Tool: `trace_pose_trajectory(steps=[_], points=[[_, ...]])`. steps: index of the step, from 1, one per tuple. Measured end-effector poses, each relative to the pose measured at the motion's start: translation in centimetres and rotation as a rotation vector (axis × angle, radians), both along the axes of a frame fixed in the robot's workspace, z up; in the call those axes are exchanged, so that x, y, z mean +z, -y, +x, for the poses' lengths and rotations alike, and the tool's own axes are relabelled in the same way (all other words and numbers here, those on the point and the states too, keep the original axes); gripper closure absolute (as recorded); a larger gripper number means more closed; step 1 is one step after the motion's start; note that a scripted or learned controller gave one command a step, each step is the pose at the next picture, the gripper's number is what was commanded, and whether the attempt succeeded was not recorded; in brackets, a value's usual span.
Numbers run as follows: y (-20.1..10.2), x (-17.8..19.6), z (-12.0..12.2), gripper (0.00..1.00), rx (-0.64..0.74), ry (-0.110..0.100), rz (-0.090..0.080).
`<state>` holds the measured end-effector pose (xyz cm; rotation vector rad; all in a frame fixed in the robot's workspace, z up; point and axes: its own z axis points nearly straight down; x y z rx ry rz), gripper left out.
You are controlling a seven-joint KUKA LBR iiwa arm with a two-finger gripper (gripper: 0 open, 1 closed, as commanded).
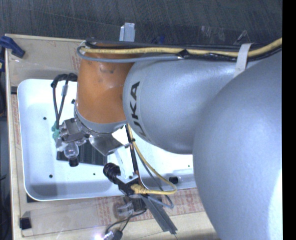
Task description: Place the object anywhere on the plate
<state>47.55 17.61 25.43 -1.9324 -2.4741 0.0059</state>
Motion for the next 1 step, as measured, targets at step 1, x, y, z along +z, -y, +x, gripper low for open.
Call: trace_pose_trajectory(steps=[1], points=[[5.1,-4.23,0.76,1.0,-0.053,-0.001,0.0]])
